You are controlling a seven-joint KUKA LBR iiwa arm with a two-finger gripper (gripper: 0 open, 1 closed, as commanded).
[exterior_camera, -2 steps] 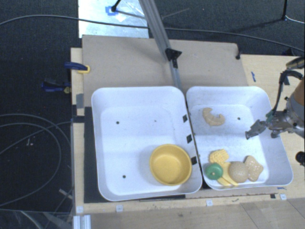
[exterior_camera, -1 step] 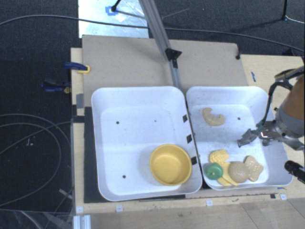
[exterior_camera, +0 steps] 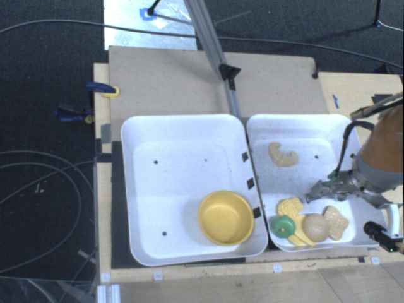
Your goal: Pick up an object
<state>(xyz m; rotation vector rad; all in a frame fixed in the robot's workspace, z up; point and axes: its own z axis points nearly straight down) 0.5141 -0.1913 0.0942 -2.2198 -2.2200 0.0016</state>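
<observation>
A cluster of small toys lay at the lower edge of the right bin (exterior_camera: 297, 128): a yellow corn piece (exterior_camera: 290, 206), a green round piece (exterior_camera: 283, 226), a tan ball (exterior_camera: 314, 227) and a tan biscuit (exterior_camera: 336, 221). The gripper (exterior_camera: 319, 192) hovered just above and right of the corn, touching nothing I could see; its state I cannot tell. A yellow bowl (exterior_camera: 226, 217) sat in the left bin (exterior_camera: 183, 128), lower centre.

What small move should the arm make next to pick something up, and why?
Probably lower the gripper a little toward the corn just below and left of it. The gripper hangs in the right bin beside the cluster of toys with nothing seen between its fingers, and the corn lies nearest.
</observation>
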